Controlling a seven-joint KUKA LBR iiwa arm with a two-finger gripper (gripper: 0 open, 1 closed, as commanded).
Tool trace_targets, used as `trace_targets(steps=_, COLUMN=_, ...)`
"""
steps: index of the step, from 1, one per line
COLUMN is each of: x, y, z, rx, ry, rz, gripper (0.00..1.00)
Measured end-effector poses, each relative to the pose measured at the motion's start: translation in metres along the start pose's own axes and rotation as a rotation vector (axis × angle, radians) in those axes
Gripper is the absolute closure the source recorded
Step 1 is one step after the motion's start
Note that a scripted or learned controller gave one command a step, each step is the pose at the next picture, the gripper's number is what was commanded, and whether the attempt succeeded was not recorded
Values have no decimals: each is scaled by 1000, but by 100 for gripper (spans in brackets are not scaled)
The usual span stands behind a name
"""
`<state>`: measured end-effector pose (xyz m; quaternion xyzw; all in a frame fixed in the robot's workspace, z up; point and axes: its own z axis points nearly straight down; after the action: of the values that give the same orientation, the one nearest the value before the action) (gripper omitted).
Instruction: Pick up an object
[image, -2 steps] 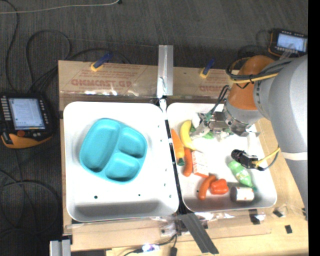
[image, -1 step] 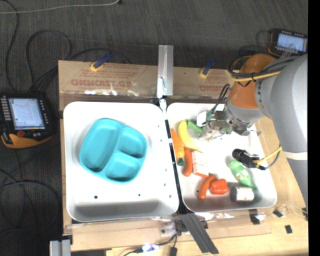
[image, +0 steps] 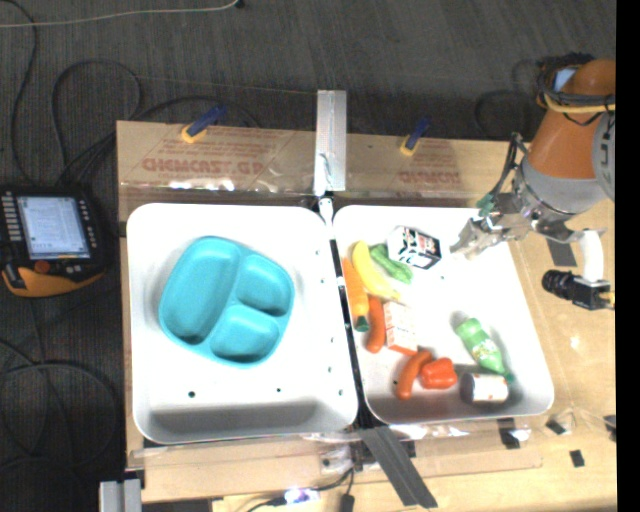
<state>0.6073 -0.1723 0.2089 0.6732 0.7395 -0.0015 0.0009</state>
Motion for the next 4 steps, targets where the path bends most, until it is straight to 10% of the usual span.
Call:
trace_targets(steps=2, x=-47, y=-66, z=-16, rx=2, ry=-1, rz=-20, gripper=100)
trace_targets(steps=4, x=-18, y=-70, z=4, rx=1, ry=1, rz=-107, gripper=100)
